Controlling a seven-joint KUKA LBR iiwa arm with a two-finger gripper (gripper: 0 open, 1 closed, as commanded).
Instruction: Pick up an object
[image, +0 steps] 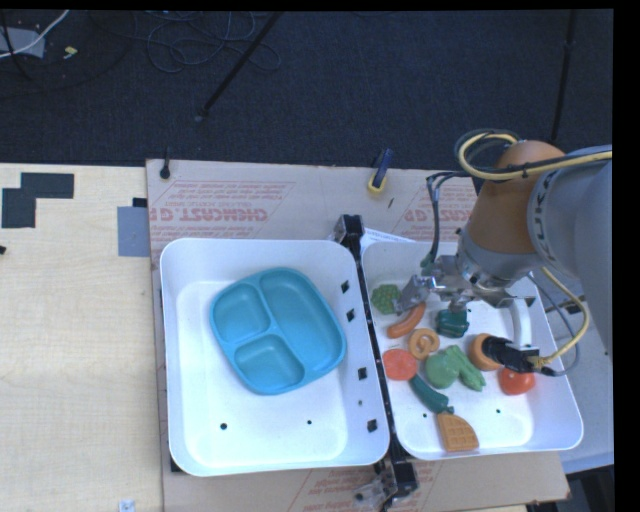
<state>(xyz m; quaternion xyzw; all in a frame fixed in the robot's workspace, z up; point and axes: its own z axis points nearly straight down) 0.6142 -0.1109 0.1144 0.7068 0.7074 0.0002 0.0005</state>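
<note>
My gripper (422, 291): low over the back left part of the right bin (560, 440); from this angle I cannot tell whether I am spread or pinched, and I see nothing gripped.
My arm (520, 215): grey with an orange band, reaching in from the right across the right bin's far edge.
Things to pick: a scatter of toy foods, all lying on the right bin's floor.
Green broccoli piece (386, 297): just left of me, near the wall between the bins.
Orange-red sausage shape (406, 321): slanted, just below me and beside the broccoli piece.
Dark teal piece (452, 322): close on my right side; whether I touch it is unclear.
Orange ring (424, 343): below the sausage shape, near the red round piece (399, 364).
Green lumpy piece (455, 368): mid-bin, right of the red round piece.
Dark green stick (432, 393): slanted, just in front of the green lumpy piece.
Tan wedge (457, 433): nearest the front rim.
Orange piece (486, 350) and red piece (517, 380): toward the right side.
Left bin (200, 440): holds a blue divided plate (277, 330), well apart from me.
</note>
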